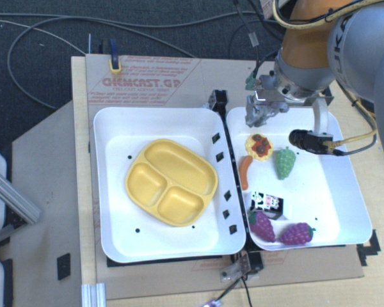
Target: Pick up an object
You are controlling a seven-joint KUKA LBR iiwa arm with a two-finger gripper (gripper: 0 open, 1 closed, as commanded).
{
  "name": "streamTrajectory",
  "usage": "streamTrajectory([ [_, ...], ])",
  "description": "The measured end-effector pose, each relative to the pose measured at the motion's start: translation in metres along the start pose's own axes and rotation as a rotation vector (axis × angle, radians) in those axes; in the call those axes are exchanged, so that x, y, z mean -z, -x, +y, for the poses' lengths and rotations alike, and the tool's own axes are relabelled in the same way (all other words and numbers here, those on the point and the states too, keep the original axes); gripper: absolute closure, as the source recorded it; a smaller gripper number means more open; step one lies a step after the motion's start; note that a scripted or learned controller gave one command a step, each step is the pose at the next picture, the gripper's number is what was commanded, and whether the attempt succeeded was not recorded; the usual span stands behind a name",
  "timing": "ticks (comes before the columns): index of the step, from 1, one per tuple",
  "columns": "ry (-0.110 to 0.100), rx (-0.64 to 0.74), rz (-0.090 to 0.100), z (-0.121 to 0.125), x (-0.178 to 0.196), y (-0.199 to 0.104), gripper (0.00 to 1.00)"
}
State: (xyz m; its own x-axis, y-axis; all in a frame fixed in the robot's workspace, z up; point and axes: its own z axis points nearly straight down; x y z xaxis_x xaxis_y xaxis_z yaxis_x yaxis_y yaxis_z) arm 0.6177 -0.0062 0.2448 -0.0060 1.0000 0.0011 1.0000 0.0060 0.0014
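- Purple grapes (297, 234), two bunches, lie at the right bin's (352, 197) near edge; a black-and-white carton (267, 203) sits just behind.
- Orange carrot (244, 171), small pizza (259, 146) and green grapes (284, 162) cluster mid-bin.
- Gripper (259, 115) hangs above the far end, close to the pizza; its state: cannot tell.
- Yellow divided plate (171, 181) fills the left bin (109, 171).
- Judgement: nothing lifted yet; descent, grasp and lift remain.

The tool (258, 118) hangs over the right bin (345, 190), just above a small pizza toy (259, 147). A yellow tray (171, 181) lies in the left bin (109, 171).
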Motion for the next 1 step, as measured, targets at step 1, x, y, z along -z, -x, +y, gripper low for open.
streamTrajectory([
  [1, 0.001, -0.001, 0.0, 0.0207, -0.005, -0.0443, 1.0],
])
